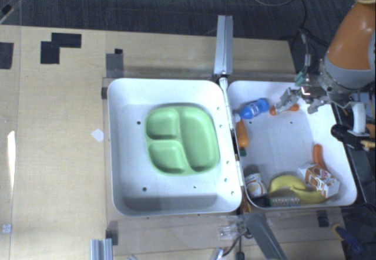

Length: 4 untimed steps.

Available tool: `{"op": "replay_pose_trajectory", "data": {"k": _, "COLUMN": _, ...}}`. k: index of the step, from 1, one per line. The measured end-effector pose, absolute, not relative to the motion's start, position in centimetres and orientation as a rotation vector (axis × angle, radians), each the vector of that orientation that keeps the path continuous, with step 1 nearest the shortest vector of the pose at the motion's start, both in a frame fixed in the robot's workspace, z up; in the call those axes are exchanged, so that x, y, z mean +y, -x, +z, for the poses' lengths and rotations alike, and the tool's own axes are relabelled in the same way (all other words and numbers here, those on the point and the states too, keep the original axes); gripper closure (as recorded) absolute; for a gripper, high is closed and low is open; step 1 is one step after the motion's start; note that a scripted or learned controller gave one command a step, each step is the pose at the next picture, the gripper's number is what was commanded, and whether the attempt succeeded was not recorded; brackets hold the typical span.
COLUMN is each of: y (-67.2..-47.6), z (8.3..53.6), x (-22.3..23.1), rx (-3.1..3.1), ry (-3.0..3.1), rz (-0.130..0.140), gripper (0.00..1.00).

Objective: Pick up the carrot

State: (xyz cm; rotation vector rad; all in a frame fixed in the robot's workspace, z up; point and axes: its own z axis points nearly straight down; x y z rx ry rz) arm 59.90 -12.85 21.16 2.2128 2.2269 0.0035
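Observation:
The carrot (241, 135) is an orange stick lying lengthwise against the left wall of the right bin (276, 141), just below a blue bottle (254, 108). My gripper (299, 102) hangs over the bin's far right part, well to the right of the carrot and apart from it. It is open with nothing between its fingers. The arm's orange band (352, 30) rises at the right edge.
The right bin's front holds a banana (291, 185), a small can (254, 183), a juice carton (321, 179) and a short orange-red piece (318, 153). The left bin (126, 135) holds a green divided plate (181, 138). A metal divider (224, 47) stands between the bins.

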Motion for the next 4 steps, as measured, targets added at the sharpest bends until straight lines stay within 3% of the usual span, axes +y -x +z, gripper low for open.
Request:
{"op": "replay_pose_trajectory", "data": {"k": 1, "y": -60.1, "z": 22.3, "x": -12.7, "rx": 2.229, "ry": -2.206, "rz": 0.009, "gripper": 1.00}}
{"op": "replay_pose_trajectory", "data": {"k": 2, "y": -60.1, "z": 22.3, "x": -12.7, "rx": 2.229, "ry": -2.206, "rz": 0.009, "gripper": 0.00}}
{"op": "replay_pose_trajectory", "data": {"k": 3, "y": -55.8, "z": 14.8, "x": -14.4, "rx": 2.289, "ry": -2.146, "rz": 0.004, "gripper": 0.00}}
{"op": "replay_pose_trajectory", "data": {"k": 4, "y": -59.0, "z": 16.5, "x": -12.6, "rx": 2.455, "ry": -1.952, "rz": 0.005, "gripper": 0.00}}
